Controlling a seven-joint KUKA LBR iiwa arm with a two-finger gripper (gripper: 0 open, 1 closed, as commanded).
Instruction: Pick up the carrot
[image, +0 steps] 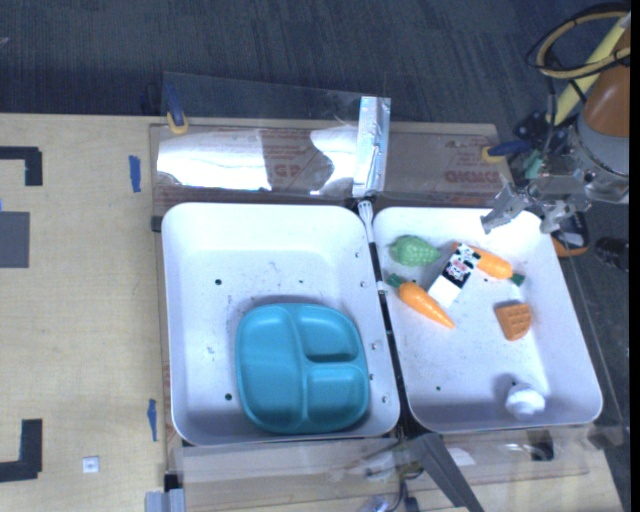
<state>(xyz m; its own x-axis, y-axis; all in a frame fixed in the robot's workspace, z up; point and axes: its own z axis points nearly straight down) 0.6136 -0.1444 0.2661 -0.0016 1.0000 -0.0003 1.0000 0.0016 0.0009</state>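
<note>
I'm at the approach step — nothing gripped yet. Nearest me, a smooth blue divided plate (302, 367) fills the left bin (190, 250). Right of that plate, in the right bin (575, 330), lies the carrot (427, 304) — a tapered, glossy orange cone. Beyond the carrot hangs the gripper (520, 208); its jaws I cannot tell. Next: descend, aligned across the taper.

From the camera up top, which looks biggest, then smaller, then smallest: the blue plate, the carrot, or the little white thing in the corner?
1. Blue divided plate, by far the largest.
2. Carrot.
3. White round thing, the smallest.
</note>
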